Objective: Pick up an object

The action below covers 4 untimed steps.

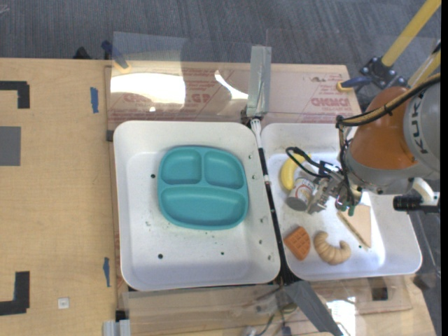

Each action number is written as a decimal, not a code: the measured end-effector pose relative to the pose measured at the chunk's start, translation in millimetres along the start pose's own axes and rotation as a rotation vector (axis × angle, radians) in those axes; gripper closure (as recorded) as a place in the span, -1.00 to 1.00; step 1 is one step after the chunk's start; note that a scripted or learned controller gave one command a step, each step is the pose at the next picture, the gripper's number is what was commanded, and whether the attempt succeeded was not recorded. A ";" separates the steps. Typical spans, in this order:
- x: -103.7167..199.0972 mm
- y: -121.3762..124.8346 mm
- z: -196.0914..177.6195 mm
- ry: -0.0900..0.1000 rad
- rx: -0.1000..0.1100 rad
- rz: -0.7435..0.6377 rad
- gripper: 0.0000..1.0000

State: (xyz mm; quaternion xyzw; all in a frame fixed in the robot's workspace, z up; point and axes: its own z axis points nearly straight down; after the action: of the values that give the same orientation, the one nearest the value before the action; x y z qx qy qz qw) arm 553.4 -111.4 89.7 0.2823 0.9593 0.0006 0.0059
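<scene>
Part of the word "KU" reads on the grey arm (420, 128) at the right edge. The gripper (323, 196) hangs low in the right bin (399, 257), its fingers too cluttered to judge. Just beside it lie a banana (287, 174) and a small can (301, 193); a waffle (297, 243) and croissant (332, 248) sit near the front edge.

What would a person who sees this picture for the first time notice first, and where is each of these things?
The eye goes first to the teal plastic plate with three compartments, which lies in the middle of the left white bin. Next comes the grey arm with its orange band, reaching from the right over the right white bin. Under it lie small toy foods: a yellow banana, an orange waffle piece and a tan croissant.
</scene>
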 end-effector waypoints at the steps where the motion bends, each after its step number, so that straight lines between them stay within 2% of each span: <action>1: 35.7 132.3 -99.8 0.004 -0.006 0.185 1.00; 2: 112.3 221.3 -120.1 0.008 0.002 0.433 1.00; 3: 216.6 228.5 -102.1 0.013 0.011 0.657 1.00; 4: 236.9 232.6 -102.8 0.008 0.010 1.064 1.00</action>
State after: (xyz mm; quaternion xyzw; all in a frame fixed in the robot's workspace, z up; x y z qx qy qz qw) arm 479.0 212.7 191.0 0.7298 0.6837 -0.0002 -0.0002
